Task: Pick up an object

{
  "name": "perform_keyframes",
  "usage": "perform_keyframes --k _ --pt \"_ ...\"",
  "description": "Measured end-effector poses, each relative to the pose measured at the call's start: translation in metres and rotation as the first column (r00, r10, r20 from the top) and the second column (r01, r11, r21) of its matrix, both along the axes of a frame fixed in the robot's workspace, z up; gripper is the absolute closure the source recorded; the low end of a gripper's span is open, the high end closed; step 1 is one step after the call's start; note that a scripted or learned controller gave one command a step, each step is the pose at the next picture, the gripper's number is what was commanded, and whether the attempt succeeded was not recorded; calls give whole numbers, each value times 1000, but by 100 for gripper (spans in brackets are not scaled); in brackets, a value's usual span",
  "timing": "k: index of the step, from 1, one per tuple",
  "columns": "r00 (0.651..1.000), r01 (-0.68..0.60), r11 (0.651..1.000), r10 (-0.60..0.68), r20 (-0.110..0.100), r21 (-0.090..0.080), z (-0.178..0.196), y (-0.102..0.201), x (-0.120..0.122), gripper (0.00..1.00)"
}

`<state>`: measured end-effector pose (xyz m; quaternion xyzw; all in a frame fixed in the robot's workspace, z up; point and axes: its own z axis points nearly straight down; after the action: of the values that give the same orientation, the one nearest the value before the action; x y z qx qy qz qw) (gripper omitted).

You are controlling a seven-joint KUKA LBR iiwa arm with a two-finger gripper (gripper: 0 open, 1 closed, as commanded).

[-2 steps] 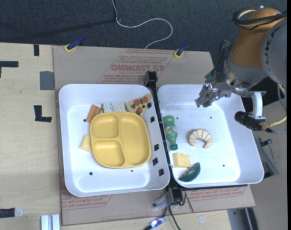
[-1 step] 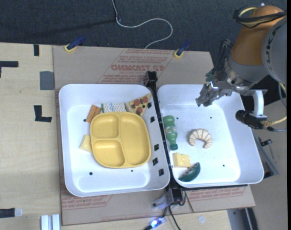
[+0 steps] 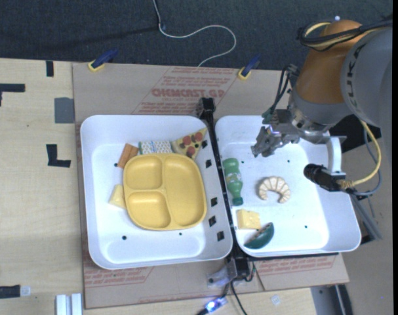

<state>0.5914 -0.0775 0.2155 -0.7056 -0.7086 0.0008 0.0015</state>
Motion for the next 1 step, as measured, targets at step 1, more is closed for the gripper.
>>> perform_keyframes --k 1 --pt "1000 -1 1000 1 -1 0 -8 48 -22 100"
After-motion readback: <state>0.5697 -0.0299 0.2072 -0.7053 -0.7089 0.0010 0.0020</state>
